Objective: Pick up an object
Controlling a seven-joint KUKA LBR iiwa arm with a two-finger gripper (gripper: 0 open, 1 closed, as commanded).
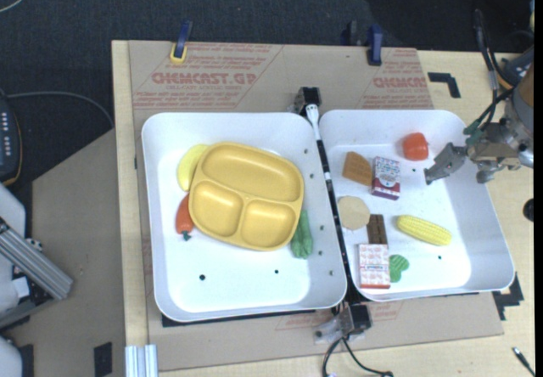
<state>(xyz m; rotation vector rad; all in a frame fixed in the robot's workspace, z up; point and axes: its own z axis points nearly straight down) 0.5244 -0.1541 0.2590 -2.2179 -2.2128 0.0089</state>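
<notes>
Gripper: we are seeing the gripper [465,161] hanging over the right bin's 3 o'clock rim, with nothing between its fingers; how wide it is standing we cannot tell.
Right bin: the right bin [475,222] is sitting on the counter [254,70], touching the left bin [170,222] along the centre seam.
Tomato: a red tomato [415,146] is lying toward 1 o'clock in the right bin, just beside the gripper.
Corn: a yellow corn cob [423,230] is lying toward 4 o'clock, with bare white floor opening around it toward the 3 and 5 o'clock walls.
Centre cluster: we are finding a tan wedge [357,169] and a small red and white carton [386,177] side by side at about 11 o'clock, with a pale round disc [354,213] below them.
Lower edge: a brown bar [377,231], a red and white packet [373,266] and a green piece [398,264] are crowding the 7 o'clock wall.
Left bin: a yellow divided tray [245,195] is filling the middle, covering part of a yellow item [188,165] at 10 o'clock, a red and orange item [184,216] at 9 o'clock and a green leafy piece [302,237] at 4 o'clock.
Open room: bare floor is running along the left bin's 6 o'clock side.
</notes>
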